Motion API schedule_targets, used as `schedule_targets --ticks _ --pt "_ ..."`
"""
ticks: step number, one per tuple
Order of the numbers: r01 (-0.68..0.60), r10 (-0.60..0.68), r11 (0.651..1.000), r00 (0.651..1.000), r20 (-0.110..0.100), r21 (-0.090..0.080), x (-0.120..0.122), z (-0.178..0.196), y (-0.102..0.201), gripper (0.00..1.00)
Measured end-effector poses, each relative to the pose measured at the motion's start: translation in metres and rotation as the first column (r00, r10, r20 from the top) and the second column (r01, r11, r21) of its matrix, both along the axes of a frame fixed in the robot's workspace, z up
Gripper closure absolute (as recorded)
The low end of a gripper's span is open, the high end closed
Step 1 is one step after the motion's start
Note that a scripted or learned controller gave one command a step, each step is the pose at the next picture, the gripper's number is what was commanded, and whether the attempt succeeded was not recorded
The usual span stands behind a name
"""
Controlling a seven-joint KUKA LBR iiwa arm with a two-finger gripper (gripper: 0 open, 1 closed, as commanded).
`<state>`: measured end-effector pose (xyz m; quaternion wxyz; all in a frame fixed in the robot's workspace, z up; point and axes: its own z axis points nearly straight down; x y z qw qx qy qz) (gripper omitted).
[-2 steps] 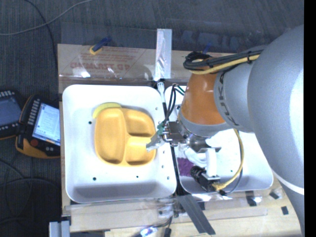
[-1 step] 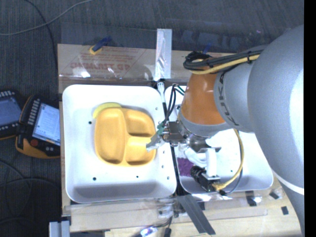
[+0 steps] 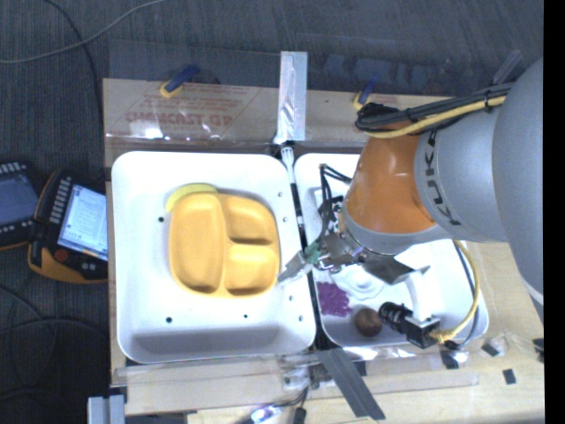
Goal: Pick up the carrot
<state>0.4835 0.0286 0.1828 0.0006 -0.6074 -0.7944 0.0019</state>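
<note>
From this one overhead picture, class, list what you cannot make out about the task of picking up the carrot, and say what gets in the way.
- The carrot: I cannot pick it out; the arm covers much of the right bin.
- The gripper: too small and cluttered to read its state.
- The brown round item and the purple item: too small to name.
- The yellow tray in the left bin: contents unclear.

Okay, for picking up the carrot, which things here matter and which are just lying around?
For the job:
the arm's tool, low over the divider between the bins
right bin
No carrot is identifiable.

Lying about:
yellow divided tray in the left bin
purple item
brown round item
</note>
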Motion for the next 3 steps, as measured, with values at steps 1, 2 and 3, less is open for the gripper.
schedule_targets --ticks 1,2,3 --pt "0.012 -0.012 1.000 1.000 -0.001 0.001 -0.001 -0.001 0.040 0.00" --pt "0.000 0.000 1.000 1.000 0.001 0.000 0.000 0.000 0.001 0.00" --pt "-0.047 0.047 0.999 0.999 -0.001 0.001 -0.001 0.000 0.051 0.00"
